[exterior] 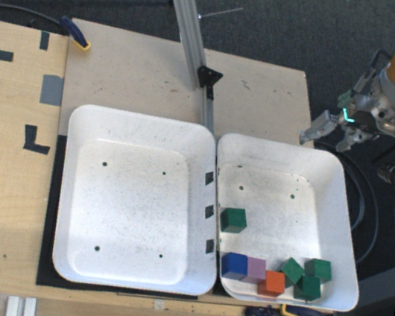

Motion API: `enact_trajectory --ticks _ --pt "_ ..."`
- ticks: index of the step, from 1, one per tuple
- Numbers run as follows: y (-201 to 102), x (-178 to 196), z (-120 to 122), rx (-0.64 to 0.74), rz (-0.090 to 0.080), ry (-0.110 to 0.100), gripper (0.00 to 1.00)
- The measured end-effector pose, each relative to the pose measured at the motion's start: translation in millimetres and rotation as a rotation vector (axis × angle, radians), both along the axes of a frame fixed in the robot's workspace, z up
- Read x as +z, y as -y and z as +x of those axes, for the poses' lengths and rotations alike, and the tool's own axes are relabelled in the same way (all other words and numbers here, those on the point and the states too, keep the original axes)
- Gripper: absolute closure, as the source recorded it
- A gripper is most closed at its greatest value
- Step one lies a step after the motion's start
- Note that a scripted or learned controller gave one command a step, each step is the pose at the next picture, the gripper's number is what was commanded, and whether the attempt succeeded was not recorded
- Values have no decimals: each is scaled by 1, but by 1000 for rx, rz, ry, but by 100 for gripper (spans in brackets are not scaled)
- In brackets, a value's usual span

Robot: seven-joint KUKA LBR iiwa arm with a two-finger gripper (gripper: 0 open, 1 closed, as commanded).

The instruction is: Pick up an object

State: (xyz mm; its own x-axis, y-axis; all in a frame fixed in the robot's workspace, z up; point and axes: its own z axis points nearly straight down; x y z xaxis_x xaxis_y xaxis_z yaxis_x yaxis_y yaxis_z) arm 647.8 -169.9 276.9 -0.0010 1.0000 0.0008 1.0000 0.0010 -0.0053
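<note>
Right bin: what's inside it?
Inside the right bin: seven blocks. A lone green block sits mid-left; along the near wall a blue block, a purple block, an orange block and three more green ones. Anything beneath that cluster is covered.

Floor: I see dark grey carpet beyond the far edge of the bench and down its right side.
Bench: I see a pale wooden bench top; everything below I place relative to it.
Tape marks: dark and grey patches sit on the bench's left part.
Mat: a black mat lies on the bench, its edge showing toward the near left.
Pole: a grey metal pole crosses the bench's far edge at a slant, with a black clamp on it.
Cable: a black cable runs along the bench's far left corner, ending in a blue and yellow clip.
Light: even, with no hard shadows on the bench.
</note>
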Motion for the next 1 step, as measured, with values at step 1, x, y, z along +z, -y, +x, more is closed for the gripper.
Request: enact_trajectory --ticks 1 --pt "0 3 1 1 -2 4 0"
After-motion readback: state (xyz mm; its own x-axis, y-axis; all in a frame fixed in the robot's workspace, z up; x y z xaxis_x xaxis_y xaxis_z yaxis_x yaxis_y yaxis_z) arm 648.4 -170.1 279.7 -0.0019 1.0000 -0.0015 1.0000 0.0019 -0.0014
